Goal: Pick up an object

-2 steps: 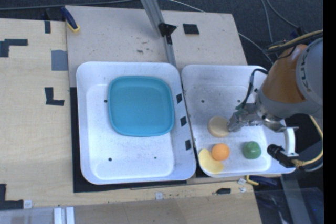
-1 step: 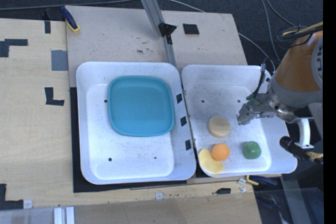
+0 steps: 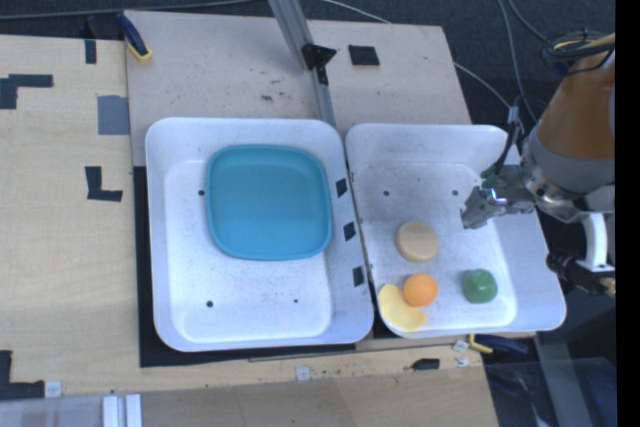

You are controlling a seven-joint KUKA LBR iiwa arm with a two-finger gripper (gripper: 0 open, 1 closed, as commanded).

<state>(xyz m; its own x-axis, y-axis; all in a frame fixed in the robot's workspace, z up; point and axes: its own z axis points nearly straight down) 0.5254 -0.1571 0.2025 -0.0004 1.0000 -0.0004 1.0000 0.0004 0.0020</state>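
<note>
Right bin (image 3: 400, 150): holds all three small things.
Objects: a tan round piece (image 3: 417, 241) mid-bin; an orange ball (image 3: 420, 290) on a yellow piece (image 3: 397, 311); a green ball (image 3: 480, 286) right.
Arm: gripper (image 3: 480, 207) above the bin's right side, apart from them.
Left bin (image 3: 180, 245): blue plate (image 3: 268, 201).

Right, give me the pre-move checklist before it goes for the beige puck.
1. Round beige puck lies in the right white bin: ok.
2. Pincer is above that bin, right of the puck: ok.
3. Puck stands apart from the orange ball: ok.
4. Small green object is off the path to the puck: ok.
5. Pincer opening: cannot tell.
6. Blue square plate sits in the other bin, out of the way: ok.
</note>
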